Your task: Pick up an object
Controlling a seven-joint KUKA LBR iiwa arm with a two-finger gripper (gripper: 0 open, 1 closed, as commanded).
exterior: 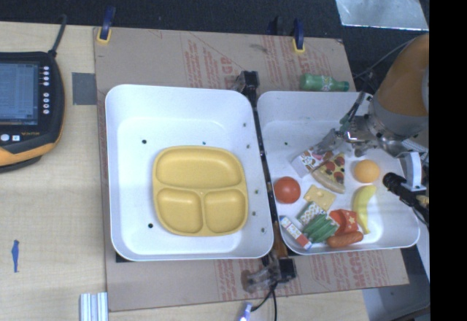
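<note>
1. Nearest you, a short metal rail [93,305] lies at the bench's front edge, left of centre.
2. At the left edge you see a teach pendant [22,111].
3. Next, the left bin [117,166] carries a yellow divided plate [199,190] in its middle.
4. The right bin [292,102] holds the toy food: a tomato [287,189] by its left wall, a pizza slice [330,172] mid-bin, a sausage [344,240] at the front wall, then a banana [363,206] and an orange [366,171] further right.
5. A green bottle [325,82] lies on the bench just behind that bin.
6. The gripper [344,133] hangs over the bin's back right part, just behind the pizza slice; you cannot tell whether it grips anything.
</note>
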